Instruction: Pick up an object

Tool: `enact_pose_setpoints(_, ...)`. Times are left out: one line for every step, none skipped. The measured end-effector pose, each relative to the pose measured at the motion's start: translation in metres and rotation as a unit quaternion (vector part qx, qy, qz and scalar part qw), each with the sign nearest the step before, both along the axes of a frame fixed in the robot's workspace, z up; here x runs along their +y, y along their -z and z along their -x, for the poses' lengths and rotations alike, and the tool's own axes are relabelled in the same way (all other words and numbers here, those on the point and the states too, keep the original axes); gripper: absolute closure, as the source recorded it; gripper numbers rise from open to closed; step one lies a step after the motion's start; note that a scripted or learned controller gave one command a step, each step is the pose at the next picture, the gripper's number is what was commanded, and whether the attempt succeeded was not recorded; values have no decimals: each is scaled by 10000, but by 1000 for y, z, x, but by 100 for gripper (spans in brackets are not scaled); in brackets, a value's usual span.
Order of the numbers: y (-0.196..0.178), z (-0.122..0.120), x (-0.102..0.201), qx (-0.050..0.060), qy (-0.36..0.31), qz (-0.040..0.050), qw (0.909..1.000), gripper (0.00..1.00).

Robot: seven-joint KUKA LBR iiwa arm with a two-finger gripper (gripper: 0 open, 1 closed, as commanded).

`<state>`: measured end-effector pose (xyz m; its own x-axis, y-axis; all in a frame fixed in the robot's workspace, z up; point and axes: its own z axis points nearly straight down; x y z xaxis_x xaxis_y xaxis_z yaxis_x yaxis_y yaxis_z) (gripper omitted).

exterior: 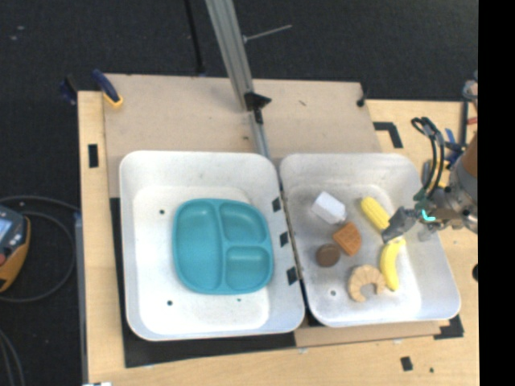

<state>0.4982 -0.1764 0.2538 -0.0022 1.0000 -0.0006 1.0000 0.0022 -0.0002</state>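
Your end effector (400, 223) hovers in the right bin (418, 296), just above the banana (391, 262); its grip state you cannot tell.

The right bin (418, 296) leaves bare floor near its back wall; toy foods (348, 238) crowd its middle.

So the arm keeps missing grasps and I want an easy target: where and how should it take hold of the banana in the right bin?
Grip the banana across its narrow middle, coming straight down from above. It lies flat and runs roughly top to bottom in the view, so the fingers should close left-right across it. The croissant crowds its lower left, so stay toward the middle or upper half.
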Motion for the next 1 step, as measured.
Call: enact_pose_setpoints(-1, -1, 0, -12, -2, 3, 10000, 0)
